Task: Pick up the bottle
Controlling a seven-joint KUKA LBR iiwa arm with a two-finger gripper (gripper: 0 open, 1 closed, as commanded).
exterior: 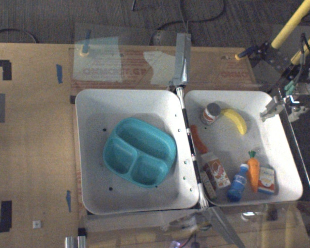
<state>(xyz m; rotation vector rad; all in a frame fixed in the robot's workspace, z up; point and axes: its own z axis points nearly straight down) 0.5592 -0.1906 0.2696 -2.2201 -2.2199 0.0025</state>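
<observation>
White plastic forms both bins: the left bin carries a teal divided tray, while the right bin holds the smaller clutter, likely tipped in loose for picking. The gripper sits at that bin's far right rim, well apart from everything; whether its fingers are parted cannot be told, and nothing shows between them. The blue bottle lies tilted near the front wall, hemmed between a juice carton and a carrot, with a banana and can farther back.
</observation>
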